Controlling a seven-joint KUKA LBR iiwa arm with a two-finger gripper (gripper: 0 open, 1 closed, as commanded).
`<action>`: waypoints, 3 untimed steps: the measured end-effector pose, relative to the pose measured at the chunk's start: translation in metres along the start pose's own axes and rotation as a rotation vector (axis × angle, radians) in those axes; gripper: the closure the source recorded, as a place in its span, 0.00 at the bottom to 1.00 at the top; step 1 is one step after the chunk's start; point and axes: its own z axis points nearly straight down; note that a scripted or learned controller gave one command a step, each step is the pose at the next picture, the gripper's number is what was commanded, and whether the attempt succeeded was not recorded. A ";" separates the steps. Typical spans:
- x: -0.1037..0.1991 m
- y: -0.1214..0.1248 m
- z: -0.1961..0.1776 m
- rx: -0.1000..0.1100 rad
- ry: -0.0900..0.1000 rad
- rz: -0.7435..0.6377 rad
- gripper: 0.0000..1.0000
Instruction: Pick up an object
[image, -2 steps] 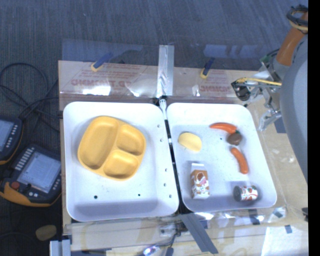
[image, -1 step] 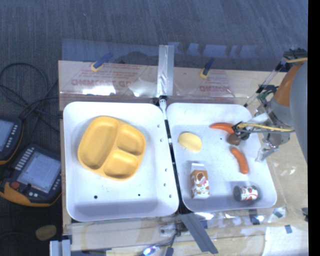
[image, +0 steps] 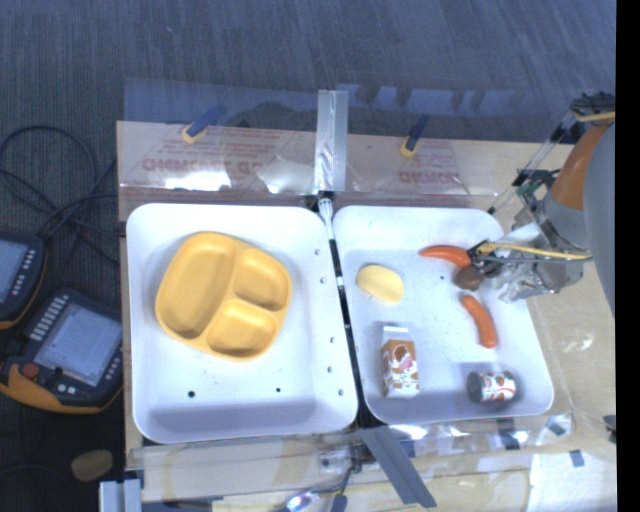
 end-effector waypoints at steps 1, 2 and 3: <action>0.058 -0.068 -0.106 -0.005 0.006 0.062 1.00; 0.106 -0.110 -0.065 -0.001 0.004 0.059 1.00; 0.106 -0.109 -0.073 0.002 0.001 0.057 1.00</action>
